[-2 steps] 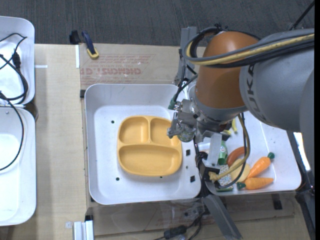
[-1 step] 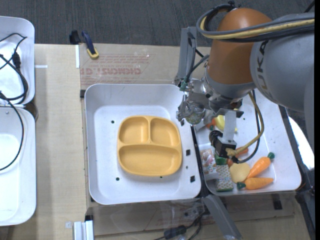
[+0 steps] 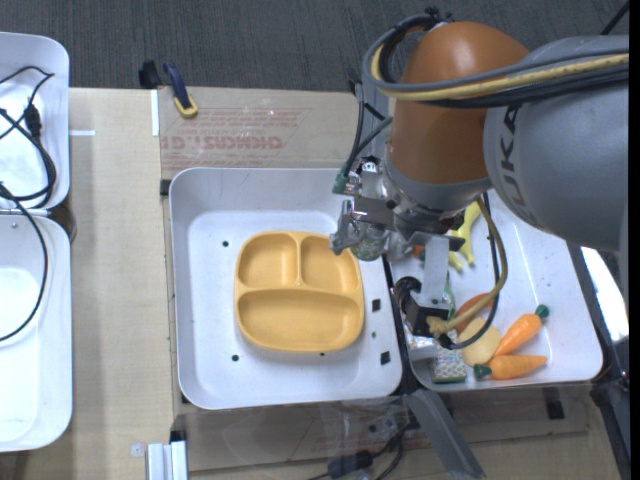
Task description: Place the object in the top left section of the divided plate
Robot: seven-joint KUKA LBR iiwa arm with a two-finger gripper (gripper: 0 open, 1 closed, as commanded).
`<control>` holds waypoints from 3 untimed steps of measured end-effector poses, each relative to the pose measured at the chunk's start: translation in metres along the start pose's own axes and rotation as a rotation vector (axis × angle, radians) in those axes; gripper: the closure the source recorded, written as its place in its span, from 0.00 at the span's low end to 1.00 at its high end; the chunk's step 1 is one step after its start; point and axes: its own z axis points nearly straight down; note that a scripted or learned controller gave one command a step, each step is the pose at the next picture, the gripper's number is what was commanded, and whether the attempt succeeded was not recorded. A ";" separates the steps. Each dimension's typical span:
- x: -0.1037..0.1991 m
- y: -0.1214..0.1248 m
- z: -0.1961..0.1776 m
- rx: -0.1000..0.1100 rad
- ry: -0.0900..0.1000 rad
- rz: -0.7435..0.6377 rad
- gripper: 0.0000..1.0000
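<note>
Arm (image 3: 500, 118) looms over the bins, gripper (image 3: 362, 236) at the plate's (image 3: 298, 293) two o'clock, grip untellable, sections bare, placing undone.

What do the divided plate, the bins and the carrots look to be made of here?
Divided plate: probably moulded plastic, matte yellow-orange, with rounded ridges and no sharp glare. Left bin: likely thin white plastic or coated sheet, smooth, with a soft sheen at its rolled rim. Carrots: apparently toy plastic or rubber, uniformly bright orange with green tips.
</note>
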 end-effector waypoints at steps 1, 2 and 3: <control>0.002 -0.003 -0.054 -0.001 -0.001 0.253 1.00; 0.049 -0.047 0.012 0.002 -0.002 0.225 1.00; 0.106 -0.042 0.021 0.001 -0.002 0.182 1.00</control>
